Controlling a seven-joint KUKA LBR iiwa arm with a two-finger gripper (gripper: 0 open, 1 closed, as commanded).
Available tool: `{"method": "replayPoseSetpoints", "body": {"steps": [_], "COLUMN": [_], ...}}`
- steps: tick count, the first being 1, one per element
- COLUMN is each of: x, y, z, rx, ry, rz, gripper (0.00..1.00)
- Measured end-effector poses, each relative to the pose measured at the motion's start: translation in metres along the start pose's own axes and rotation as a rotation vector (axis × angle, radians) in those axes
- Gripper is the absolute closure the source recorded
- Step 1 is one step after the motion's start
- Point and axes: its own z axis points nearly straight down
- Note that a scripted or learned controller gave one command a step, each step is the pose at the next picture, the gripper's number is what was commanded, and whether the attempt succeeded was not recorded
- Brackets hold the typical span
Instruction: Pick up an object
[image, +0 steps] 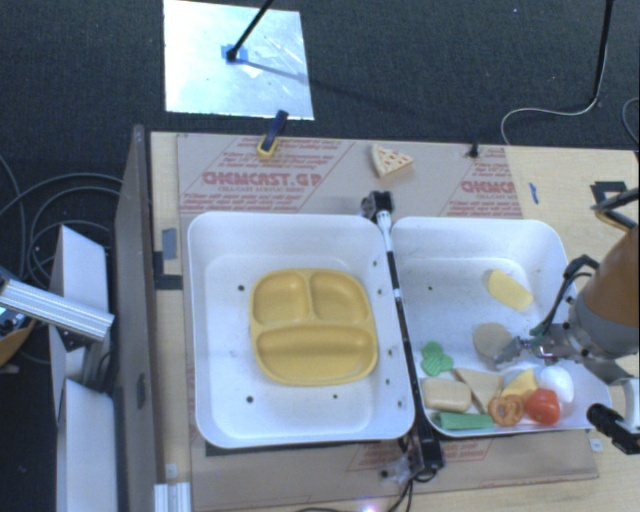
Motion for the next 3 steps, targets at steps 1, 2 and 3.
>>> {"method": "replayPoseSetpoints", "body": {"steps": [1,2,3], "x": [0.001,-0.001,0.077], "y": [0.002,0.044,0.036], "z": [-0.011,-0.122,-0.108], "rx": [-0.004,-0.010,0.003], "ry": [0.001,-0.006,0.002], "rz": [-0.002,-0.006,-0.009], "gripper": [1.00,1.00,1.00]}}
